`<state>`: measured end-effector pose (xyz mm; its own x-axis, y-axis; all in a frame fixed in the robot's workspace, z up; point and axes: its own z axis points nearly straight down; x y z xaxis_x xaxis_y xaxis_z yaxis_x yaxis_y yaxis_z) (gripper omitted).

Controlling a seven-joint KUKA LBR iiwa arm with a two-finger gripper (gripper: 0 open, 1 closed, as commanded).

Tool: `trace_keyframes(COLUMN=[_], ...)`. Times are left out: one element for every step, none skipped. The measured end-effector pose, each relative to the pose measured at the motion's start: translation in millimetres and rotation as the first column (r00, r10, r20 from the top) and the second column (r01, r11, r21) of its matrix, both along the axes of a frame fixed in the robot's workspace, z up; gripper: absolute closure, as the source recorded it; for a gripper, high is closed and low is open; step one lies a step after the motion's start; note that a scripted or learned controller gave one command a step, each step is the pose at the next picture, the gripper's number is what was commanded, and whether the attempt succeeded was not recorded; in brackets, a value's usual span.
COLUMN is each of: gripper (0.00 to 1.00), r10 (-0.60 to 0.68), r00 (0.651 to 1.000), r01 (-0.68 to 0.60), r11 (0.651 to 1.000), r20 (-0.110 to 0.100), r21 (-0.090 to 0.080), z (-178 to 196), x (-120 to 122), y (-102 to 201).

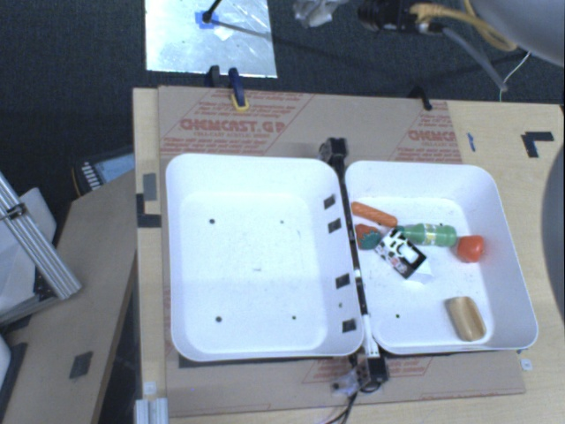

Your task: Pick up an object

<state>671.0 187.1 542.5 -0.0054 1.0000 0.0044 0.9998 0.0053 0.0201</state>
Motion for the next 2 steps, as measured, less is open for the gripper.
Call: trace_keyframes(gripper=[1.0, 1.0], r10=[0.002, -0.005], r00=[1.0, 1.0], r01=[-0.002, 0.005], r11=[1.0, 1.0], r20=[-0.021, -0.017], r21=[-0.003, -0.003], z=[-27, -5], x=[-77, -122], y=[-5, -26])
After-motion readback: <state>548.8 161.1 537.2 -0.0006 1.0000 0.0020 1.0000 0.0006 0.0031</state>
